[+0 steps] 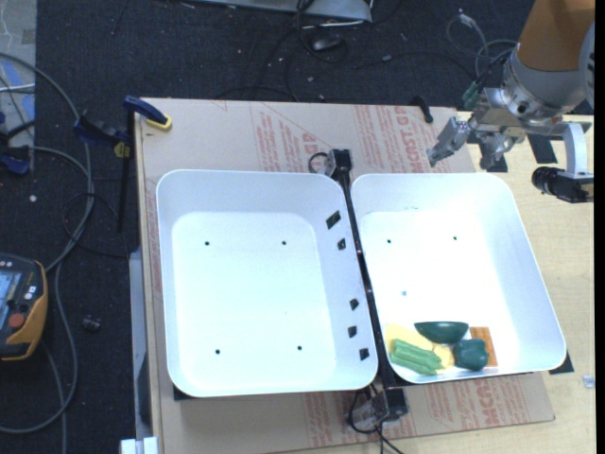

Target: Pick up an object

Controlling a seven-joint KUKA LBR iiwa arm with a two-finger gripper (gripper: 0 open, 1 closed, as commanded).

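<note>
Nothing picked yet: pincer (470, 146) hung spread and unladen above right white bin's (529, 253) far edge; green toys (442, 345) untouched at its near edge.

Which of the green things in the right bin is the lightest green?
The ridged, elongated piece lying at the left of the cluster, by the bin's near wall. It is bright light green; the bowl-shaped one and the rounded lump are dark teal-green.
</note>
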